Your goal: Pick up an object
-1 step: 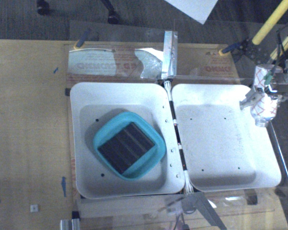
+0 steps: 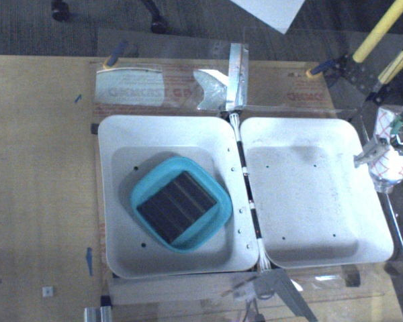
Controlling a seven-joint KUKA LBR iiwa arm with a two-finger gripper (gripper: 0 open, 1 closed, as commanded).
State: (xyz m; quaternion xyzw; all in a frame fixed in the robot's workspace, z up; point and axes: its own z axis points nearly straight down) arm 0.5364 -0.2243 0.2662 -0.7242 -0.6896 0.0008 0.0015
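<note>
The claw [image 2: 383, 154] sits at the right bin's [image 2: 309, 247] edge, grip state unclear. Aim for the blue container [image 2: 181, 202] in the left bin [image 2: 114, 146]; grip 1 rim.

A tray [image 2: 181, 203] lies in the left bin [image 2: 114, 139], beside the right bin [image 2: 342, 136].

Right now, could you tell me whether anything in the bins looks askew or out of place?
Only the blue tray in the left bin: it lies rotated, corners at a slant to the walls, with a dark ribbed insert inside. Nothing looks spilled or broken.
</note>
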